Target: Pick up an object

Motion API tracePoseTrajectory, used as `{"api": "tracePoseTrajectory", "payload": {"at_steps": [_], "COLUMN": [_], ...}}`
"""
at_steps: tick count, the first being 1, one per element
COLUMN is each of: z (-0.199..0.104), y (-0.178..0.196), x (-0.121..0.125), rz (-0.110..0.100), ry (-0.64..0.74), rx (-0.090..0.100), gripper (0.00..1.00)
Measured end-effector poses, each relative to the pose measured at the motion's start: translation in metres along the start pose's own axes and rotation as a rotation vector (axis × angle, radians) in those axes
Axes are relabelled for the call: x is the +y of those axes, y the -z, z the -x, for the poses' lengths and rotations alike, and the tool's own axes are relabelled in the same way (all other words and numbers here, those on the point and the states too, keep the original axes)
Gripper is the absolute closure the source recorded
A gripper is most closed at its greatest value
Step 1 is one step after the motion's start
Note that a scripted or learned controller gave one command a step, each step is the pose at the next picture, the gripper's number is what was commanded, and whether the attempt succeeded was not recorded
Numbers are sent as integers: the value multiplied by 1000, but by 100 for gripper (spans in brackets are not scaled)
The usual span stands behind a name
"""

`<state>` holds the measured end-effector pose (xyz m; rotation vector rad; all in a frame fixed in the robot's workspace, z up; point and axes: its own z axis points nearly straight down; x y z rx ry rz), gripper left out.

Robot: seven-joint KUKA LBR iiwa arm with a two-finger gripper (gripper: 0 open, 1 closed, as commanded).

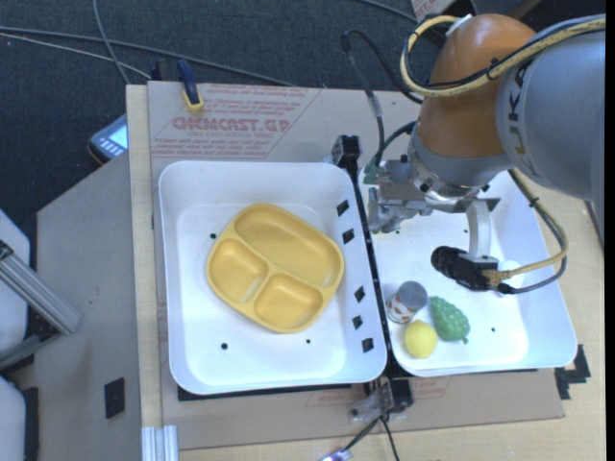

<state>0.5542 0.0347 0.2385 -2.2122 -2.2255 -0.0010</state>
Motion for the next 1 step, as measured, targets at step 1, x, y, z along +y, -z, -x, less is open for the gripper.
{"api": "tracePoseTrajectory", "payload": {"at_steps": [1], "z": [-43], "y": [-10], "x": [-12], "rz": [-2], "ry": [-2], "rx": [-1], "gripper": [100]}}
